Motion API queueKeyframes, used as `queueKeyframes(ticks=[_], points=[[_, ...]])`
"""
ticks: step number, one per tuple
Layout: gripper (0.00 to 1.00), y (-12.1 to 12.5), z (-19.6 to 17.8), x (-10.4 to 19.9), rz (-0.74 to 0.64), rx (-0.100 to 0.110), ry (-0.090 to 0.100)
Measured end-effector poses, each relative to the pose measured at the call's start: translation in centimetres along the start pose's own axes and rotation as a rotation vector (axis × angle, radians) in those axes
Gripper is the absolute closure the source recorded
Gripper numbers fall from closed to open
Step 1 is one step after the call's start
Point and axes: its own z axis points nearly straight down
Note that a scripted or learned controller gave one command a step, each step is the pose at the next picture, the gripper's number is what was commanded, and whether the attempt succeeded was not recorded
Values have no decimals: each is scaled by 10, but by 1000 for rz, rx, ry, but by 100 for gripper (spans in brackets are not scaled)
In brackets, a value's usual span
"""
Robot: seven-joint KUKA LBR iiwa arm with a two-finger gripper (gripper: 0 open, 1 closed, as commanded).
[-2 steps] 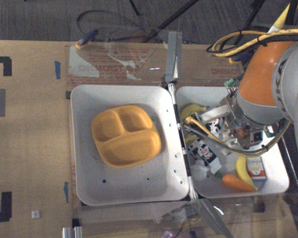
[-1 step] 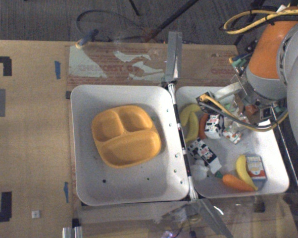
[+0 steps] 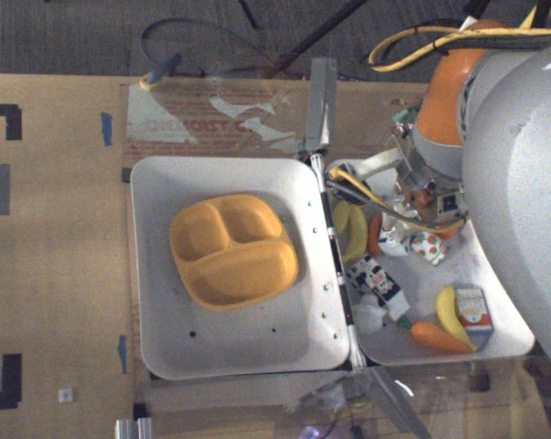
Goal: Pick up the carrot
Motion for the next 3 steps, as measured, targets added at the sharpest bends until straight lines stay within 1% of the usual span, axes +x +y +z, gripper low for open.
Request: queueKeyframes(ticks=[1,2,3], points=[[100,-18,37,-48,23,1,-1],[100,-80,37,-41,22,-1,2],[100,-102,2,-74,-402,1,-2]])
